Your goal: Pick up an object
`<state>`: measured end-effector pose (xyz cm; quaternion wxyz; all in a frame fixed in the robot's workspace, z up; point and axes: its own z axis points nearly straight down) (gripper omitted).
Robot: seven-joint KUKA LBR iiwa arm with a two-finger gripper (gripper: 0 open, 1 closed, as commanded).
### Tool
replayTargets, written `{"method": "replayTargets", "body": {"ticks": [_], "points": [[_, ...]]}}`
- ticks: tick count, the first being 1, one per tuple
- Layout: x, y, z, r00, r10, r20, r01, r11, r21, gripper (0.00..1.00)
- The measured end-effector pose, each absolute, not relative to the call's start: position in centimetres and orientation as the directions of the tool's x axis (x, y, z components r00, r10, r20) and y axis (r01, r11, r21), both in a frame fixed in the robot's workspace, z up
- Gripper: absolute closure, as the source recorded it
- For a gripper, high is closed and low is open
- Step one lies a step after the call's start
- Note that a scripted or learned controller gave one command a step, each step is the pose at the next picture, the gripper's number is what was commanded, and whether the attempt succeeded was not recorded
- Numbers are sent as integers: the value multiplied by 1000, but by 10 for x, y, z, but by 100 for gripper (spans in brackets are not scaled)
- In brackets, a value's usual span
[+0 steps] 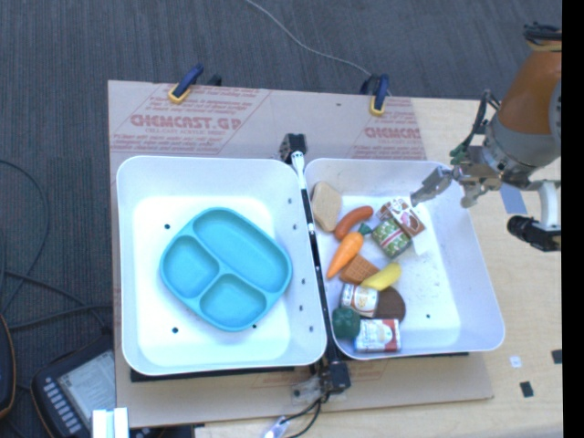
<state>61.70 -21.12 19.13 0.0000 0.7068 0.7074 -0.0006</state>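
Observation:
The right bin holds several toy foods: a tan bread piece, a red-orange sausage, an orange carrot, a green and red carton, a yellow banana, a brown piece, a green vegetable and a small can. My gripper hangs over the bin's upper right corner, up and to the right of the carton. It is open with nothing between its fingers.
The left bin carries a blue divided plate. Black clips sit where the two bins meet. Yellow and blue clamps hold the cardboard sheet at the back edge. A cable runs across the carpet.

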Motion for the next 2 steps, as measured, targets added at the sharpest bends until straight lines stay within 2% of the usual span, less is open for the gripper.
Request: {"method": "replayTargets", "body": {"ticks": [1,2], "points": [[596,-174,110,0,1000,-2,1000,0,0,0],[597,-174,121,-1,1000,-2,1000,1,2,100]]}}
